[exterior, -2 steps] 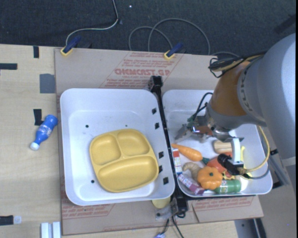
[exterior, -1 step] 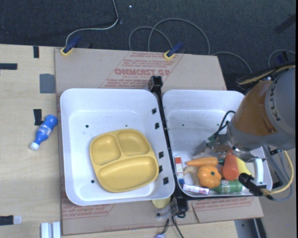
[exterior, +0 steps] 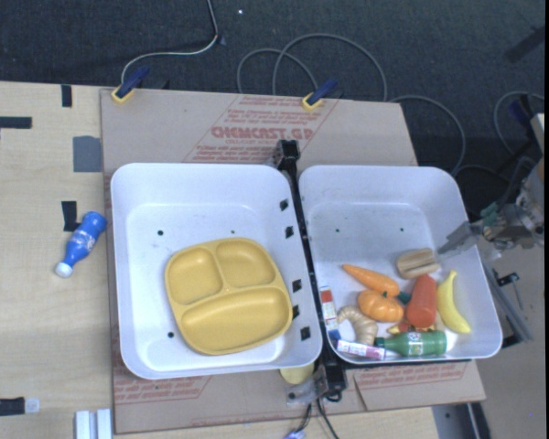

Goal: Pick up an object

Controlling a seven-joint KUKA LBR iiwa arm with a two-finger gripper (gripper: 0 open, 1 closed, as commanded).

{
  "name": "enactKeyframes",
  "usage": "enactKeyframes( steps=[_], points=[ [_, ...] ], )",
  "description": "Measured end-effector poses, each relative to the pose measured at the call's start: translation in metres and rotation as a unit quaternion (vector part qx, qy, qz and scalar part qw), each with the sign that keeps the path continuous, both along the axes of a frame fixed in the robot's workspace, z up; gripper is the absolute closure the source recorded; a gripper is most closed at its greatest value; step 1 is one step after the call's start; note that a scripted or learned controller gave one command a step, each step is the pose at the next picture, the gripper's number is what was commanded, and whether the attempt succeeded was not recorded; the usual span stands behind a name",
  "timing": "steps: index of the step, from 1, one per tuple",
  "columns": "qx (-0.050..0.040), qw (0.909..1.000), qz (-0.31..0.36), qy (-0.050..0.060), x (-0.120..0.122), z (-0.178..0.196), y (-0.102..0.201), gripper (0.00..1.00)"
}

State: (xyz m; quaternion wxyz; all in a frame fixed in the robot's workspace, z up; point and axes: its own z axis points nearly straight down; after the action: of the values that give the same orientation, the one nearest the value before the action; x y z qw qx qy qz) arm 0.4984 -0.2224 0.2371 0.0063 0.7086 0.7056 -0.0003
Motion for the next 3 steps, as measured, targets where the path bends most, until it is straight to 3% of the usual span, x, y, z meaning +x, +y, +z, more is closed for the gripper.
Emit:
enactKeyframes(
  steps=[1,2,3],
  points=[
    [0.0051,0.9999,0.005,0.008,0.025,-0.152,0.109,0.0],
    [0.003,1.0,0.003,0.005,0.069,-0.153,0.125,0.0],
    [0.0041,1.0,0.003,0.003,0.07,-0.144,0.125,1.0]
  ],
)
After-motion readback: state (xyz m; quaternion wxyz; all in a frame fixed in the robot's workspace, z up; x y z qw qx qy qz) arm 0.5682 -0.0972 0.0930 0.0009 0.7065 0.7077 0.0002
